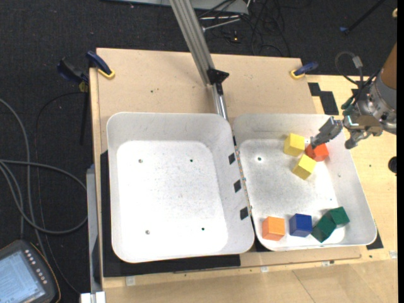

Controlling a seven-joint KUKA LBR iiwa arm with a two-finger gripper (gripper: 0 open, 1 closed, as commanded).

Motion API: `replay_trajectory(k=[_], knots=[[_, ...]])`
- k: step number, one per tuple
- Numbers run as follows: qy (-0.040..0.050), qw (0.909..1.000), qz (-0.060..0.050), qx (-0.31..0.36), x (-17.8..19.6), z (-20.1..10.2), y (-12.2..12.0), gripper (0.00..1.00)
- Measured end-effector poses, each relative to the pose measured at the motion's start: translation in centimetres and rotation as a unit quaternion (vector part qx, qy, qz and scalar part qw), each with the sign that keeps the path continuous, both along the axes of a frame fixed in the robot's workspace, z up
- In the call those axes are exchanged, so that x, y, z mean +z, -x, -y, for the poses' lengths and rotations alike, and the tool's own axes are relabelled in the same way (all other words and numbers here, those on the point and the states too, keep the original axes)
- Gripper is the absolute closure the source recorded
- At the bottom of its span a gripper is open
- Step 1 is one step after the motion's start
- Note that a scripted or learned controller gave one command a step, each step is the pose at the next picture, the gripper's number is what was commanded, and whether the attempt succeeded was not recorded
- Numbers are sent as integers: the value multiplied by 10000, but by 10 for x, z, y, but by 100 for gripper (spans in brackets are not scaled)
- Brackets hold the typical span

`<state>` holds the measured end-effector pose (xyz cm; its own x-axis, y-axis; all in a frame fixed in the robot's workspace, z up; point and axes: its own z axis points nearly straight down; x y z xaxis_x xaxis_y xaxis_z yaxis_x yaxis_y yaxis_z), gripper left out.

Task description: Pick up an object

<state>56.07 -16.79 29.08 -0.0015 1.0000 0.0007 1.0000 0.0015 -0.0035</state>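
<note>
the tool hangs over the upper right corner of the right bin, its two fingers spread apart with nothing between them. one fingertip appears to reach down just beside the red block, though contact cannot be confirmed. two yellow blocks lie close to it. along the near wall sit an orange block, a blue block and two green blocks. the left bin adjoins it on the surface.
</note>
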Motion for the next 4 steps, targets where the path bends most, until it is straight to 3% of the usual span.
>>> replay_trajectory(k=[1, 4], knots=[[7, 10000, 19, -3, 2, 0, -1, 0], [-2, 10000, -9, -10, -142, -19, -1, 0]])
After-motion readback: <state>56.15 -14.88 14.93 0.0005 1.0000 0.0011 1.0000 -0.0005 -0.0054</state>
